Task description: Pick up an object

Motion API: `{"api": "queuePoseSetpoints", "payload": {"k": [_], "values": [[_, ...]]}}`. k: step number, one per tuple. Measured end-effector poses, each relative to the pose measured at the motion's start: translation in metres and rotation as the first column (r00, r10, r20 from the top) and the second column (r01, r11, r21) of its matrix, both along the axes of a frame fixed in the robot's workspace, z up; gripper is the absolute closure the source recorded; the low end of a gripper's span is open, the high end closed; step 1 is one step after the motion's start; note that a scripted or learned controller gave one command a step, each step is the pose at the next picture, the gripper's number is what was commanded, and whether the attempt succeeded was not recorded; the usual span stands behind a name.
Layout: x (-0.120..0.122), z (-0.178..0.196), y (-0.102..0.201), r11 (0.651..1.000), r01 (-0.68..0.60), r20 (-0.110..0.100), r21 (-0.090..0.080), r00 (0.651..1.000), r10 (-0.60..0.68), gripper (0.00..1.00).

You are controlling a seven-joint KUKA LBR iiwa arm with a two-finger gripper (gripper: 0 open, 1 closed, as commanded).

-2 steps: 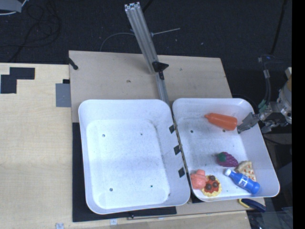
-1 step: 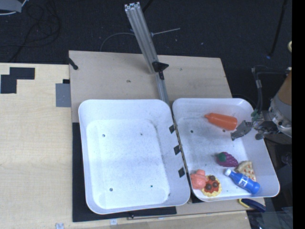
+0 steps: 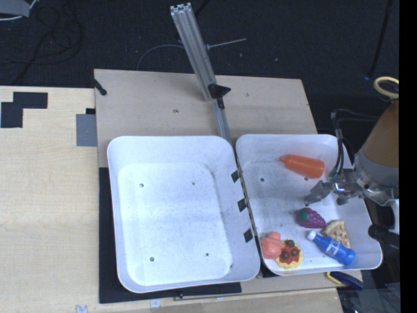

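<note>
One end effector (image 3: 317, 195), perhaps above grapes (image 3: 311, 217)

The arm (image 3: 384, 145) has a wide orange band on its upper part, and below it a grey ring with a lighter grey wrist section. The tool (image 3: 317, 196) is small, made of grey and silver metal, with thin dark fingers at its end and some shiny parts near the wrist. A thin dark cable (image 3: 339, 135) runs in a curve beside the wrist, and a yellow loop (image 3: 386, 83) is above the orange band
</note>
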State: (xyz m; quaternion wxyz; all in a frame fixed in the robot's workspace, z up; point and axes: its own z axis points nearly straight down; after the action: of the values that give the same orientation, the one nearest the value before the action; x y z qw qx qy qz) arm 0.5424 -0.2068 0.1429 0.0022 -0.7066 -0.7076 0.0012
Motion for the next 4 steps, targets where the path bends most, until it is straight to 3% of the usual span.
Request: {"api": "queuePoseSetpoints", "payload": {"k": [1, 2, 4], "values": [[-0.001, -0.052, 0.001, 1.0, 0.001, 0.002, -0.001, 1.0, -0.001, 0.0], [0.0, -0.04, 0.0, 1.0, 0.003, 0.005, -0.002, 1.0, -0.002, 1.0], [0.0, 0.07, 0.017, 1.0, 0.001, 0.009, -0.002, 1.0, -0.001, 1.0]]}}
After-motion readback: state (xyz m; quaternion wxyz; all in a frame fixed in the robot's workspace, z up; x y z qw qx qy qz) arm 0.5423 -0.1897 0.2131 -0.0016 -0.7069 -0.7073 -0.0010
